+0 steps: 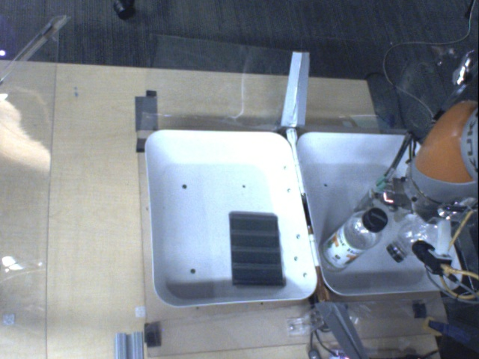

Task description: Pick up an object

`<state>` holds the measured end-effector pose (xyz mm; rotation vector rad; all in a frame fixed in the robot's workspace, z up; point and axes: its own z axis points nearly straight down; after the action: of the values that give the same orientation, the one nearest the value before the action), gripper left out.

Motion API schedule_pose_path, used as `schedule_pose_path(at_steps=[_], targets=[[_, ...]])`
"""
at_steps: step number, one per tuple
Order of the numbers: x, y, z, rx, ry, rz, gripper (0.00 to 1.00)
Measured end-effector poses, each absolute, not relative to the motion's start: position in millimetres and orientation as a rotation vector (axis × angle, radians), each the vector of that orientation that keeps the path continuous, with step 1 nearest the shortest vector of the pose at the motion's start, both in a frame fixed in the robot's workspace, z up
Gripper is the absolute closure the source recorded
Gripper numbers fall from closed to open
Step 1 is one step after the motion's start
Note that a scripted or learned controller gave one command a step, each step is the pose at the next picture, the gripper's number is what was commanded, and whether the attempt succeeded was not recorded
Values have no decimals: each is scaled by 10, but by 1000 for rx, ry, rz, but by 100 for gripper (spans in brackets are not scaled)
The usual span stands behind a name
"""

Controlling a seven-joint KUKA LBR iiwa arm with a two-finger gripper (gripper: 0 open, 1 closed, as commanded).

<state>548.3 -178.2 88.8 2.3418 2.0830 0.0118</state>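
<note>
From the camera above the bench, I look down on two shallow white bins that stand side by side on the wooden bench top (90, 223), their inner rims touching along a line in the middle. The left bin (172, 200) has much open floor: its upper half and left part are bare, with only a few small dark dots on the white. The right bin (337, 163) is more crowded on its lower right side, where my arm (449, 152), with its orange band, comes in over the rim; the upper left part of this bin is free. My gripper (408, 226) is low over the right bin, near its lower right part, but cables and metal parts hide it, so I cannot tell its state. The clear plastic bottle (358, 236) lies tilted in the right bin, close to the inner wall, with its dark cap (375, 220) toward my gripper and its labelled bottom end toward the lower left corner. It is just beside my gripper; whether they touch I cannot tell. In the left bin a black ribbed rectangular block (256, 249) lies flat near the bottom rim, well apart from the bottle. A grey metal bar (296, 88) stands behind the bins where they meet.
</note>
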Motion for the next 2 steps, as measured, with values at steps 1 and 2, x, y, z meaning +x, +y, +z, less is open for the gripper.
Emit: schedule_pose_path(at_steps=[1, 2], targets=[[5510, -1772, 1009, 2338, 2080, 20, 100], [5509, -1772, 1009, 2338, 2080, 20, 0]])
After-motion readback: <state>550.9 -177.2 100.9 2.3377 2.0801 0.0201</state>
